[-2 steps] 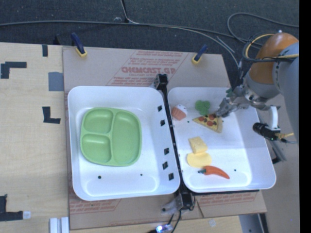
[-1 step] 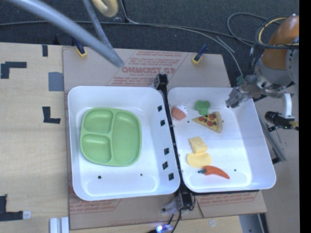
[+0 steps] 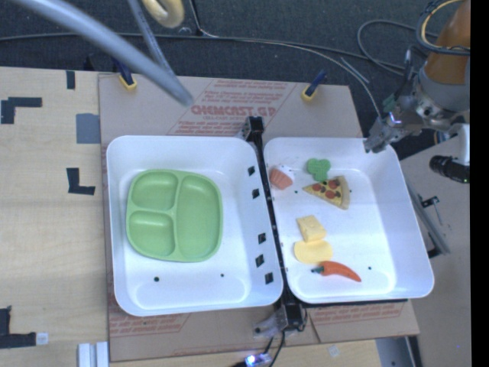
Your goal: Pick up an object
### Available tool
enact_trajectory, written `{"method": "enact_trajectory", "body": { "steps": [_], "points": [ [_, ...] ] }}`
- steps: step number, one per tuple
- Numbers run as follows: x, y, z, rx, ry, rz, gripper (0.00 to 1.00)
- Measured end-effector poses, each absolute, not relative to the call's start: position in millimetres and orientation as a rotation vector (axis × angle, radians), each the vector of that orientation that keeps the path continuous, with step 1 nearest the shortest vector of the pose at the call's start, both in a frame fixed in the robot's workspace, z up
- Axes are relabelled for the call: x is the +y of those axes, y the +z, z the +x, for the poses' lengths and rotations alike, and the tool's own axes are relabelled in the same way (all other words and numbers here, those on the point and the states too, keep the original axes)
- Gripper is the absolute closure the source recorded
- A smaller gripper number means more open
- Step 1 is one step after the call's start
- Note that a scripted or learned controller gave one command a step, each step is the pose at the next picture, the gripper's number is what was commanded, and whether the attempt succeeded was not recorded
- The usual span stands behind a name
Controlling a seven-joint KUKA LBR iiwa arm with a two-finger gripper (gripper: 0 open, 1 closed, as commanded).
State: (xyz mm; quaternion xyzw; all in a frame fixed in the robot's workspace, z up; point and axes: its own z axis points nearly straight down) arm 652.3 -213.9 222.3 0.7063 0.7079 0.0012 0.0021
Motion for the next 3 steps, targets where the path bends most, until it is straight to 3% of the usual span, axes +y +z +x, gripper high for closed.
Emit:
{"method": "enact_trajectory", "body": {
  "steps": [1,3],
  "points": [
    [-214,273,653.2,2.221,0.003,2.217,1.00],
    [-128,272,620.4,2.227,-0.002,2.218,1.00]
  ]
}}
